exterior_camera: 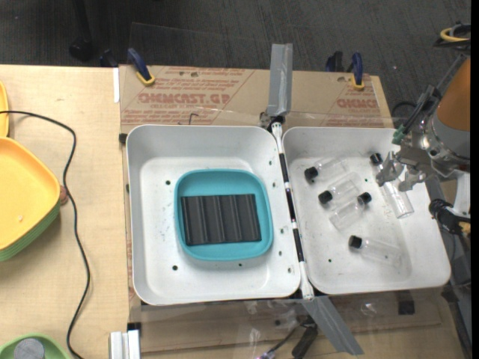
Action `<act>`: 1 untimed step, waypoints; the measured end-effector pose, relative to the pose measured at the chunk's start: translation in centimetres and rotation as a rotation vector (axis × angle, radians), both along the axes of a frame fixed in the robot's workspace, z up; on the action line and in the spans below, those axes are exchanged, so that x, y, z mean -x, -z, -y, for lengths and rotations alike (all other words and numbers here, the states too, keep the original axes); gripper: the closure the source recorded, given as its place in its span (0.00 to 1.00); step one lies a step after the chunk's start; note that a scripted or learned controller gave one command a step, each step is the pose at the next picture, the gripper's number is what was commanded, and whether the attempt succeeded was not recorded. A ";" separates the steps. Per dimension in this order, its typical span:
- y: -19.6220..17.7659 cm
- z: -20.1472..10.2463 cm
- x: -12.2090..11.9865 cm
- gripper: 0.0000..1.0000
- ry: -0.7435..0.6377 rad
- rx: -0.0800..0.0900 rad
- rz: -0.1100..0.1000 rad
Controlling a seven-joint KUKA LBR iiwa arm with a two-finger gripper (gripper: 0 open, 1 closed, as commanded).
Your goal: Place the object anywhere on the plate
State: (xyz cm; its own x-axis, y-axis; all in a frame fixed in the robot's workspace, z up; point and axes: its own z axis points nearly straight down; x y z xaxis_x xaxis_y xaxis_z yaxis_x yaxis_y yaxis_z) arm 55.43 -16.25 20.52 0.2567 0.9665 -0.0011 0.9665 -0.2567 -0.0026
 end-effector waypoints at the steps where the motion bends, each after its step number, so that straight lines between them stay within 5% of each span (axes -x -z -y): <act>1: 0.0 0.0 0.0 0.00 0.000 0.000 0.000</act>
